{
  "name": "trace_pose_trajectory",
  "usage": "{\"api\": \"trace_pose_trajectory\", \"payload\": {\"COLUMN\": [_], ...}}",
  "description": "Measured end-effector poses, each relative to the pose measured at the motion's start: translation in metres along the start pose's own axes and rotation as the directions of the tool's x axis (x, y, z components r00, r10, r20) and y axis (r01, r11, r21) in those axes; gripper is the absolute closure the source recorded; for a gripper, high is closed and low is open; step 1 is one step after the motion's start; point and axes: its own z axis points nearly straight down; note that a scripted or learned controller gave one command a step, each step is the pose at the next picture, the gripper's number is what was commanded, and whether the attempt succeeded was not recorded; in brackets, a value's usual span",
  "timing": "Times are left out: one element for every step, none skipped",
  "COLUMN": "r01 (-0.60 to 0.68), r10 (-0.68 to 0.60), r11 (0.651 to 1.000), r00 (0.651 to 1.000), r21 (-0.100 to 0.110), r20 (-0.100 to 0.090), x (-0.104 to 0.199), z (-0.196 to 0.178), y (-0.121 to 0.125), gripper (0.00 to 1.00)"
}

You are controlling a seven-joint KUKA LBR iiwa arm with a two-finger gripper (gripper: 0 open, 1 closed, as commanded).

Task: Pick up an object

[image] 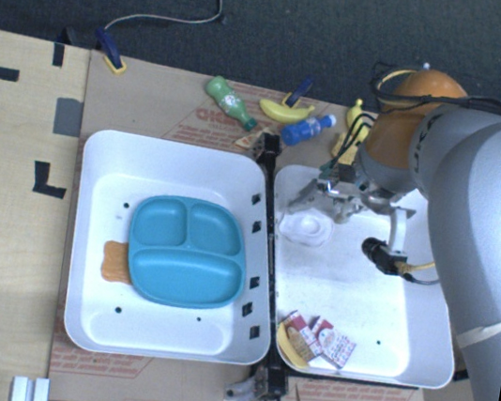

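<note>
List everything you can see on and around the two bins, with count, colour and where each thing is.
Bins: two, white, side by side on the bench.
Divided plate: one, blue, middle of the left bin.
Flat piece: one, orange-tan, partly under the plate's left edge.
Clear cup: one, see-through, upper left of the right bin.
Packet: one, red and white, bottom left of the right bin.
Round item: one, yellow-brown, beside the packet.
Bottle: one, green, on the bench above the bins.
Banana: one, yellow, right of the green bottle.
Bottle: one, blue, beside the banana.
Arm: one, grey with orange band, reaching from the right.
Tool: one, metal, just above the clear cup.
</note>
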Motion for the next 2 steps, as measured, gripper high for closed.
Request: {"api": "trace_pose_trajectory", "payload": {"r01": [-0.001,-0.001], "r10": [0.001,0.001], "r11": [1.0,1.0], "r00": [1.0,1.0], "r21": [-0.002,-0.001], "r20": [0.002,0.001], "x": [-0.02,0.01], "z": [-0.001,0.0], "y": [-0.014,-0.008], "gripper": [0.0,0.0]}}
